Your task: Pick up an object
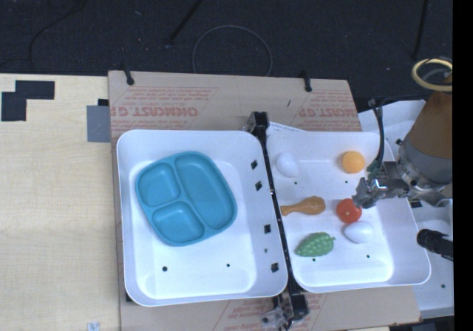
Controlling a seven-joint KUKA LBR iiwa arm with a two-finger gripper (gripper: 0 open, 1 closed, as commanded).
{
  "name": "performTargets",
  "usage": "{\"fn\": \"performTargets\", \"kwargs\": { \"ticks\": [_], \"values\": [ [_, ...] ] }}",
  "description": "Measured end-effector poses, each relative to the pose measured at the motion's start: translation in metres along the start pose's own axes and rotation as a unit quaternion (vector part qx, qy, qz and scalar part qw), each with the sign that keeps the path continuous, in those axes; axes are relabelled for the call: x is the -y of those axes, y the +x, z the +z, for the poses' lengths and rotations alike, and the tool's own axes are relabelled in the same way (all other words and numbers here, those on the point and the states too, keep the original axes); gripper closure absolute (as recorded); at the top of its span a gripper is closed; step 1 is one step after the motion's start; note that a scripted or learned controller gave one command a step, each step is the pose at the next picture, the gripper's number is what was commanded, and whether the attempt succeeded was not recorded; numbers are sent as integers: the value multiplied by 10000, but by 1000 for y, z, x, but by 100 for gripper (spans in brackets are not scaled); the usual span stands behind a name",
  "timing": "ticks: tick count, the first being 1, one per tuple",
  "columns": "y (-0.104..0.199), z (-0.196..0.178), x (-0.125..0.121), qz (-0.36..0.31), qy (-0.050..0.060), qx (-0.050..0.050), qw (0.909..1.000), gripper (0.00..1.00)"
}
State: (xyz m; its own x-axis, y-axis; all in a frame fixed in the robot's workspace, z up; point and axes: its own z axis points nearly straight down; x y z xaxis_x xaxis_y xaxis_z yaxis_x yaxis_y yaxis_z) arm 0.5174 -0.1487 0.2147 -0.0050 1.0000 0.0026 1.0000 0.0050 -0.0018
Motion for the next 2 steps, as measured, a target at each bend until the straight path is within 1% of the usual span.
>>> {"fn": "performTargets", "kwargs": {
  "ticks": [1,2],
  "values": [
    [43,-4,-11,4,0,2,10000,100],
    [96,5,-23,2,10,0,10000,100]
  ]
}}
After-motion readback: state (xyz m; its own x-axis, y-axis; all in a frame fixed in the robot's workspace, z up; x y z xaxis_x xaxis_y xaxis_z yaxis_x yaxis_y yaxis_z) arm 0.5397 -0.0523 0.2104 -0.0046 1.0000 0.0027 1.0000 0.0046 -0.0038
